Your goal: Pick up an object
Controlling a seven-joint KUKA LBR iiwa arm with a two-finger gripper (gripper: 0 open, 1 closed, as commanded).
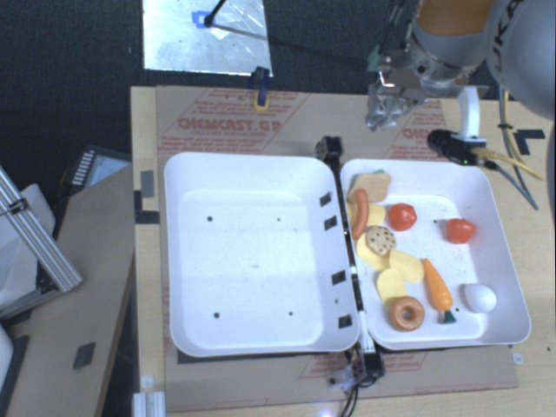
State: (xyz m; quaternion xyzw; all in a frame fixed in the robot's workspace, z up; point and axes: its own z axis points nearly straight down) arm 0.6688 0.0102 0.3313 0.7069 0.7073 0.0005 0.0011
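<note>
My gripper [384, 115] hangs above the bench just behind the right bin's [508, 259] back edge, away from the food. In that bin lie a sausage [358, 213], a toast slice [372, 185], a cookie [380, 241], a tomato [401, 216], a small red piece [460, 230], yellow chips [395, 272], a carrot [437, 285], a doughnut [406, 313] and a white egg [479, 298]. Nothing sits between the fingers.
The left bin [252, 250] lies beside the right one, joined by a black hinge strip [343, 250]. A shiny metal sheet [204, 23] rests at the back left. A yellow-blue clamp [260, 89] sits on the bench's back edge.
</note>
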